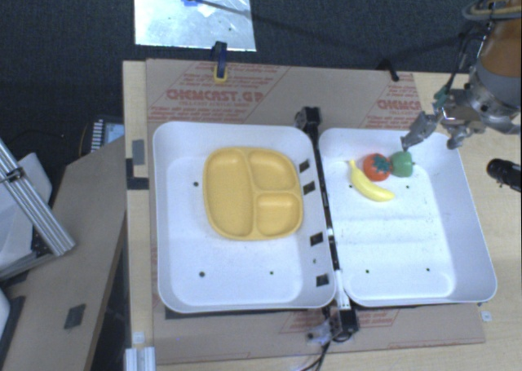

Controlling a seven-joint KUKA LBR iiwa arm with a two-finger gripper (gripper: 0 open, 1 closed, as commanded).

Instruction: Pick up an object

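Banana (369,184) beside tomato (376,166); gripper (435,132) fingers spread, empty, above right bin (424,263), near green fruit (402,163).

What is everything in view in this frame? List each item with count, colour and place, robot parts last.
Bins: 2, white, side by side on the bench.
Divided plate: 1, yellow, three compartments, in the left-hand bin.
Banana: 1, yellow, far part of the right-hand bin.
Tomato-like toy: 1, red-orange, touching the banana's far side.
Round toy: 1, green, right beside the red one.
Board: 1, brown with red print, under the bins.
Metal sheet: 1, silver with a blue mark, on the dark floor beyond the bench.
Arm: 1, grey with an orange band, at the right.
Gripper: 1, grey, above the right-hand bin's far edge, near the green toy.
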